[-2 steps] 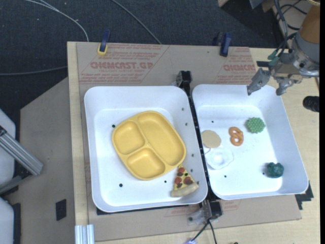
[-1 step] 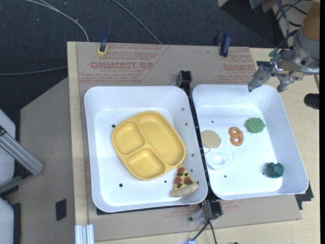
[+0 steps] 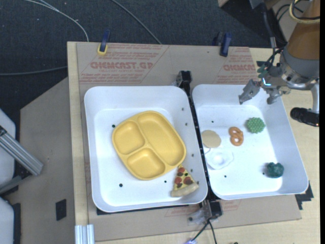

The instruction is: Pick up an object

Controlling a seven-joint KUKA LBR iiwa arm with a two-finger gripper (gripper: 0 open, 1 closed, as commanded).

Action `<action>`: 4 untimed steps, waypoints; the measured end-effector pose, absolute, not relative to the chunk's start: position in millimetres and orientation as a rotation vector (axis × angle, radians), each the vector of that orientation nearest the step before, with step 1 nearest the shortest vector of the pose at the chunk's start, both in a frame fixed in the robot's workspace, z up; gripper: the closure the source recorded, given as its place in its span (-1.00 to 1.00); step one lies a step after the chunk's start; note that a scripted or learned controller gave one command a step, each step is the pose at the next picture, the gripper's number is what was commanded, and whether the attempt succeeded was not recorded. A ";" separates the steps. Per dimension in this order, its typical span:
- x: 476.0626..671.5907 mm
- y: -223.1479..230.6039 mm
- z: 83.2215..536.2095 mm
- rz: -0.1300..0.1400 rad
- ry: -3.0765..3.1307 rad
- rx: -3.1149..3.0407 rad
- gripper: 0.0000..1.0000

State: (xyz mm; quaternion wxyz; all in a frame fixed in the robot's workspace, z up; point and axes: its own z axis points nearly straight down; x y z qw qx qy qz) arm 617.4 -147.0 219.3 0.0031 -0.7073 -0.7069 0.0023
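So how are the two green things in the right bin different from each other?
The light green piece is paler and bumpy, like a broccoli head; the dark green piece is a deeper teal and looks smoother. The light green piece sits farther back, next to the pretzel; the dark green piece lies alone near the bin's front right corner. Both are small, roundish, and untouched by the gripper.

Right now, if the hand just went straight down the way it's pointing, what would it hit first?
Most likely bare floor of the right bin. The hand hangs over its far end with open fingers, and the light green piece sits nearer the camera, probably just off that line. Depth is hard to judge from here.
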 end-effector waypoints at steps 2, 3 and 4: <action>614.7 -159.6 103.8 0.007 -2.217 -2.217 -1.00; 617.2 -159.9 119.2 -0.002 -2.222 -2.223 1.00; 611.9 -166.2 168.2 -0.005 -2.225 -2.227 1.00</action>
